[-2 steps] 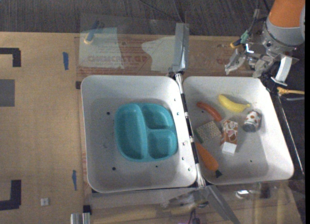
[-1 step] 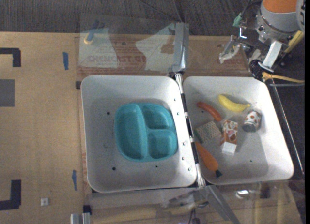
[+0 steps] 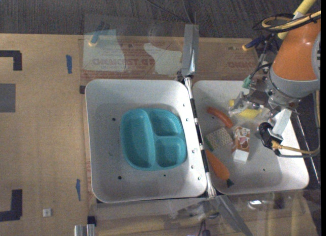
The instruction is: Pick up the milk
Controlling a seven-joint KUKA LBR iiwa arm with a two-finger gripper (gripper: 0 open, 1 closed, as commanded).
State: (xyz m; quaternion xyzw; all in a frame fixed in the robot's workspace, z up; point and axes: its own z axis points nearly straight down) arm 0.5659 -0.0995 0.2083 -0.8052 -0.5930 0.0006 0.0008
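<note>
The tabletop is bare light wood, stretching far to the left of the claw, with black corner marks and bits of blue tape on it. Two shallow white bins sit on it side by side, touching along their inner rims. The left bin lies well to the left of the claw and holds a teal plate with three compartments, lying flat near its middle. The right bin lies directly under the claw.

The arm, grey with an orange band, comes in from the right and hangs over the upper right part of that bin. The claw points down among a few things near the bin's upper middle; whether it is spread or pressed together cannot be told, as cables and fittings crowd it.

Below the claw and a little to its left lies the milk, a small white carton with red print, resting on the bin floor apart from the claw. Just left of the milk sits a speckled tan sponge. Further down to the left lies an orange carrot. A red sausage lies just left of the claw, and something yellow sits right beneath it.
</note>
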